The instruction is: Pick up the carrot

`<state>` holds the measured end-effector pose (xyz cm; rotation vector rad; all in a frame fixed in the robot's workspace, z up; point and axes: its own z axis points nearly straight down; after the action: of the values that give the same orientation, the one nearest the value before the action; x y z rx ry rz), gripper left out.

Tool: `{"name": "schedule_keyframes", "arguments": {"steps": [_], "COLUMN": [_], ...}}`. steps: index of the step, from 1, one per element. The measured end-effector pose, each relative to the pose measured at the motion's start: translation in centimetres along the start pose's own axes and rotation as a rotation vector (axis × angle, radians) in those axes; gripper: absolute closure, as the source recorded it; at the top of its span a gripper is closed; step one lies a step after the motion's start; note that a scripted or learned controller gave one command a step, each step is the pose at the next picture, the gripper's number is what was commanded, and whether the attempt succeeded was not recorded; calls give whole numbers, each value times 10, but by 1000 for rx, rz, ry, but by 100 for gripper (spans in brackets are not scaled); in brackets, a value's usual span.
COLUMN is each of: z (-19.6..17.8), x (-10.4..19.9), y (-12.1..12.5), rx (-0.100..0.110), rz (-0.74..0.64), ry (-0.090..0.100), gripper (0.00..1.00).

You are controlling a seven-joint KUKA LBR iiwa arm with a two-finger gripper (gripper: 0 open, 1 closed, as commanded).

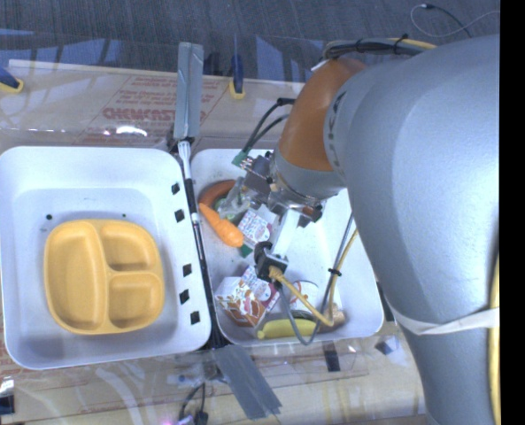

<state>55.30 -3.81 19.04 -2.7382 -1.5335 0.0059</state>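
Although the grey arm (421, 175) covers much of the right bin (361, 312), a count can be made: two white bins, one carrot (221, 224), one yellow tray (103, 275), two printed packets and one long yellow piece (284, 328). The tray has three compartments and lies alone in the middle of the left bin (14, 237). The carrot is plain orange, smooth and slim, narrowing along its length. It lies flat in the right bin close to the left wall, about halfway along it. Its long axis runs at a slant, from near that wall at the far end towards the middle of the bin at the near end. One packet (254, 227) touches its near end; the other (244, 300) sits by the near-left corner, beside the yellow piece at the near wall. A darker orange-brown curved piece (212, 190) lies just beyond the carrot. The gripper (255, 197) hangs just beside the carrot, and I cannot tell whether it is open or closed.
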Motion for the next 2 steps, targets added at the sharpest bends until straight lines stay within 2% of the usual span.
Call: {"name": "schedule_keyframes", "arguments": {"steps": [1,2], "z": [0,0], "x": [-67,-46], "y": [-32,-36], "rx": [1,0], "rz": [99,148], "ry": [0,0], "gripper": [0,0]}}
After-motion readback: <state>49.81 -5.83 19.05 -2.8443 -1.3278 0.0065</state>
